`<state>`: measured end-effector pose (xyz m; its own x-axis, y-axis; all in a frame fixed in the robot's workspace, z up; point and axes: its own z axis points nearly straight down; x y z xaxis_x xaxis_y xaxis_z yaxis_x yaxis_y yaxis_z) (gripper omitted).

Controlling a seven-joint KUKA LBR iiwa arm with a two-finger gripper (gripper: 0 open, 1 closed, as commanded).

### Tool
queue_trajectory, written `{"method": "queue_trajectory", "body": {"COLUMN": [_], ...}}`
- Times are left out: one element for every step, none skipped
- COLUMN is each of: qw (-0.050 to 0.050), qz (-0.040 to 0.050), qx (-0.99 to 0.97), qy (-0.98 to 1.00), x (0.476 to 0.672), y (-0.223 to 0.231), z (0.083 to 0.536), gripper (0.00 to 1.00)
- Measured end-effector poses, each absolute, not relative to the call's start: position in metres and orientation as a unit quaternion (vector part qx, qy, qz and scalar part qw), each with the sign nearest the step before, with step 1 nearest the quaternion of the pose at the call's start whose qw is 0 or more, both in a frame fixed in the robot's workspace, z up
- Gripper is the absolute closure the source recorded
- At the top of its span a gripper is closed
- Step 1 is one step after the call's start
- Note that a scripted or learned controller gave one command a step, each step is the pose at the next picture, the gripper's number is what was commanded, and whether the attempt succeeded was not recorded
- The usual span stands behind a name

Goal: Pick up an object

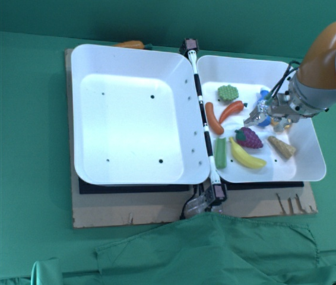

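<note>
The gripper (262,115), whether parted or closed I cannot tell, hangs at right centre of the frame over the right bin (310,171), just above the grapes (249,138), likely light, stiff, bumpy plastic best pinched across the cluster's middle.

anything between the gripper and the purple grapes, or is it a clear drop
Nothing visible lies between them. The gripper hangs in the right bin, just above and to the right of the purple grapes. The banana touches the grapes on the near side and the red pepper lies off to the far left, neither in the path.
</note>
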<state>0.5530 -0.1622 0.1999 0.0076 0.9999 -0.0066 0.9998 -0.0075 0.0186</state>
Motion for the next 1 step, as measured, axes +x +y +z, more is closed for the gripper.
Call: {"method": "queue_trajectory", "body": {"qw": [0.012], "qz": [0.0055], "qx": [0.711], "qy": [0.703], "x": [0.5542], "y": [-0.1636], "z": [0.2126], "gripper": [1.00]}}
